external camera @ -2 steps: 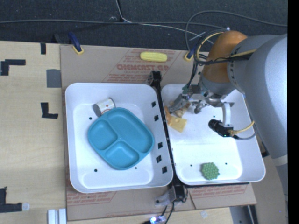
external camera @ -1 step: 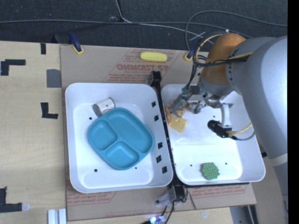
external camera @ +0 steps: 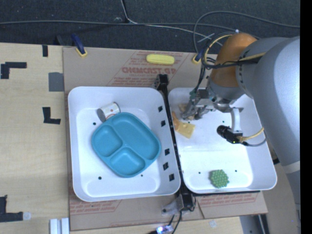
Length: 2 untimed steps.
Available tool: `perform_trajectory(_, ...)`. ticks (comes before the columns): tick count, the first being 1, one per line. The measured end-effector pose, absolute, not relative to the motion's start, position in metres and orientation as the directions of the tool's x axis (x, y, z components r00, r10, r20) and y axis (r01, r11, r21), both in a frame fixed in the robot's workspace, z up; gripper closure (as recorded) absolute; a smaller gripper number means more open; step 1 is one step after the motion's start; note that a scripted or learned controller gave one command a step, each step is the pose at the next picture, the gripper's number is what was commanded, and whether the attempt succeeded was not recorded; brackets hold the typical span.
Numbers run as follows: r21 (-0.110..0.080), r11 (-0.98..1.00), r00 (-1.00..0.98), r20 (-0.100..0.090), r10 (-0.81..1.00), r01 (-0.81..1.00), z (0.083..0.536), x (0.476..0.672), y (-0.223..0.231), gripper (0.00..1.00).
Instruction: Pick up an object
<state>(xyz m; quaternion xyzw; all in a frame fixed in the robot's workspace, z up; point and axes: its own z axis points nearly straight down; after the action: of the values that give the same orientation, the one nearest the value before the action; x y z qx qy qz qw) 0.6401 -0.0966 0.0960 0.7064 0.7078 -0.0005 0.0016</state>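
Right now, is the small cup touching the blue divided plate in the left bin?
Touching, as far as the camera view shows: the cup lies on its side against the upper left rim of the blue plate, with no gap visible between them.

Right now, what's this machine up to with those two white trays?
A robot arm reaches in from the right, and its gripper is down in the right bin, just above a yellowish piece near the bin's left wall. Whether it has hold of it can't be told. A green ball lies nearer the front. The left bin holds a blue tray and a small cup.
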Motion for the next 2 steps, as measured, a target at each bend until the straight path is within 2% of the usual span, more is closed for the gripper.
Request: perform_trajectory(2,0.006,0.001,-0.001,-0.001,1.0,1.0,0.216,0.629,-0.094,1.0)
